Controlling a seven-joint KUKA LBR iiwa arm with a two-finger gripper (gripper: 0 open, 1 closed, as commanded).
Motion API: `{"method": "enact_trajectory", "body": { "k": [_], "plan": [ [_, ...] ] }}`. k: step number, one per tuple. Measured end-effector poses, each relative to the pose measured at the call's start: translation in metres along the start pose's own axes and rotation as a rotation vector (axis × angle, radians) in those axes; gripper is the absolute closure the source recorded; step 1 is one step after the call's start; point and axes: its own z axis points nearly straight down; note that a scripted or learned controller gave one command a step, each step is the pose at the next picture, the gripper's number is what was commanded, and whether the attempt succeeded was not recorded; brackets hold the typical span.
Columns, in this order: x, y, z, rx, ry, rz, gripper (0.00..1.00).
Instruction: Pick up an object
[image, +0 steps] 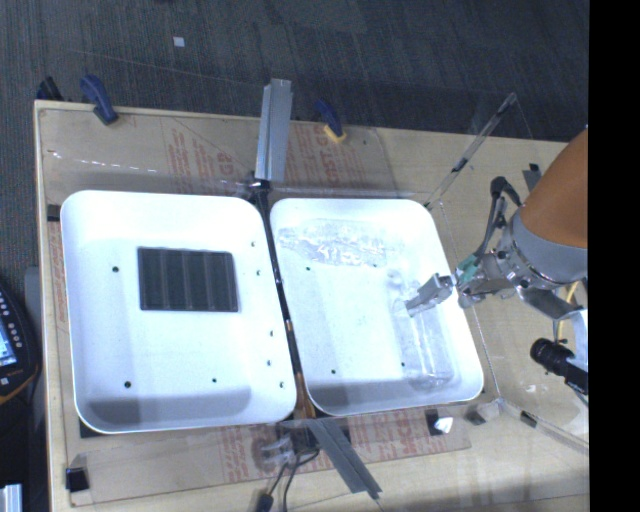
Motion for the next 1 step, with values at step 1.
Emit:
{"method": "enact_trajectory", "body": {
  "k": [1],
  "plan": [
    [0.0003,0.0000,0.0076,0.002,0.002,0.008,0.00]
  ]
}}
